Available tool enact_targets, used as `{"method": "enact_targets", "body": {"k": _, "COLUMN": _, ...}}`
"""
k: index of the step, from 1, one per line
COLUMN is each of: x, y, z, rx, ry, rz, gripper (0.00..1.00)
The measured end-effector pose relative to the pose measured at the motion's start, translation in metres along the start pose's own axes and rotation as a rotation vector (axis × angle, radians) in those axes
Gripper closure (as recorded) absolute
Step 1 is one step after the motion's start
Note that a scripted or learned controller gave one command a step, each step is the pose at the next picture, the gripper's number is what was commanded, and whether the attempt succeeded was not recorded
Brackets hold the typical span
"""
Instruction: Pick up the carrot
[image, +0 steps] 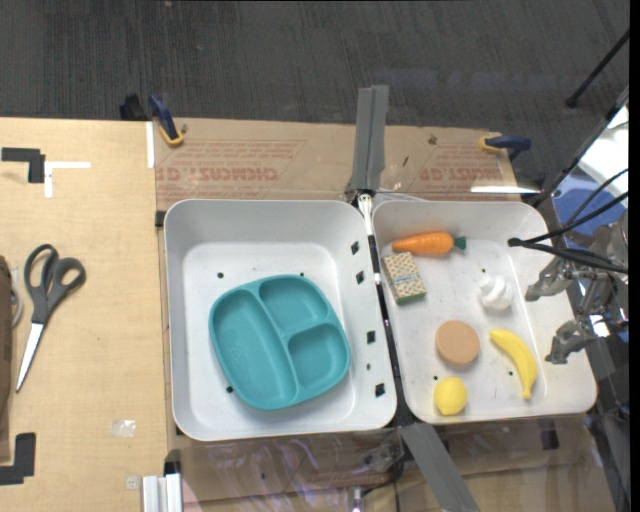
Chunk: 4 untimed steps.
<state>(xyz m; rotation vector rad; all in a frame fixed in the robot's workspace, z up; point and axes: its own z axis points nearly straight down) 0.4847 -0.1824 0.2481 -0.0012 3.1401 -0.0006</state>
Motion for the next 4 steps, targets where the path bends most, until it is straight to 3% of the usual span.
{"method": "enact_targets", "body": {"k": 1, "x": -0.042, "y": 0.0, "z": 0.156, "rx": 0.0, "ry": -0.002, "rz": -0.189, "gripper": 0.0}}
{"method": "enact_targets", "body": {"k": 2, "x": -0.044, "y": 0.002, "z": 0.146, "rx": 0.001, "ry": -0.005, "rz": -0.194, "gripper": 1.0}}
{"method": "enact_targets", "body": {"k": 3, "x": -0.004, "y": 0.046, "z": 0.063, "rx": 0.0, "ry": -0.002, "rz": -0.299, "gripper": 1.0}}
{"method": "enact_targets", "body": {"k": 4, "x": -0.02, "y": 0.117, "z": 0.029, "rx": -0.001, "ry": -0.004, "rz": -0.477, "gripper": 1.0}}
